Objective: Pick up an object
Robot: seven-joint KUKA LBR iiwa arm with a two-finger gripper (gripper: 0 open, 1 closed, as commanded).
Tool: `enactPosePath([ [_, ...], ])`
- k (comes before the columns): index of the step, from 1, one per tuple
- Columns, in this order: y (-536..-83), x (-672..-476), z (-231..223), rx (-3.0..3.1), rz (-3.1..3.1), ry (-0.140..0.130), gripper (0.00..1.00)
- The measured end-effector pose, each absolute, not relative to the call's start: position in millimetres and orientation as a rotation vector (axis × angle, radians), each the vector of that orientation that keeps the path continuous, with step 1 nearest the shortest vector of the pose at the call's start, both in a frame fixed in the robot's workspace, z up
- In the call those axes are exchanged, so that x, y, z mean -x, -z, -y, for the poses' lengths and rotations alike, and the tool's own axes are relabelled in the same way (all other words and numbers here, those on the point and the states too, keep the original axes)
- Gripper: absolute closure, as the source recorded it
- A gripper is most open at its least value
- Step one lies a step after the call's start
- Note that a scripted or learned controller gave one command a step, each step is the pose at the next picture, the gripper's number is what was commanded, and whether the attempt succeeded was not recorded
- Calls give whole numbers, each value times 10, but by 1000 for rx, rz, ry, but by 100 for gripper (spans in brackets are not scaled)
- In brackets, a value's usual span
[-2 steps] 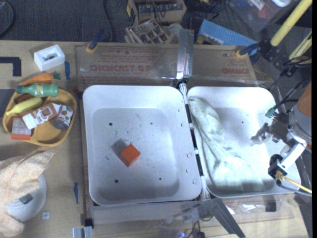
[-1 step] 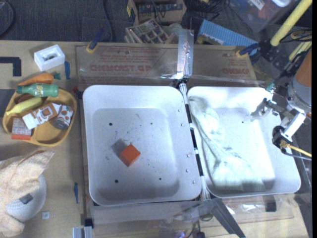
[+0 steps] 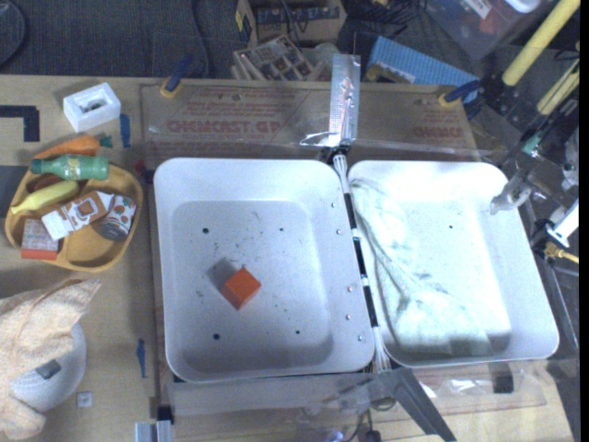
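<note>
The gripper (image 3: 512, 191) sits at the right bin's (image 3: 525, 247) upper right rim, a pale metal tip poking in from the edge, and whether it is spread or pressed together cannot be told from here. Behind it, dark arm hardware (image 3: 557, 168) trails off to the right. Over in the left bin (image 3: 175, 247), the orange block (image 3: 243, 287) lies alone near the middle, well apart from the gripper.
</note>
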State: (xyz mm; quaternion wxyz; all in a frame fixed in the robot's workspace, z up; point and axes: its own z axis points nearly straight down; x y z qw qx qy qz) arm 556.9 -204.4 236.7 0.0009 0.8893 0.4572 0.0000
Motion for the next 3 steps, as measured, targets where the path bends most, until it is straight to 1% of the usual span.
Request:
enactPosePath([
  [1,-1547,-5413,1104,-2792,-1446,3,0],
  [2,-1926,-5341,1533,-2870,-1276,1,0],
  [3,-1925,-5341,1532,-2870,-1276,1,0],
])
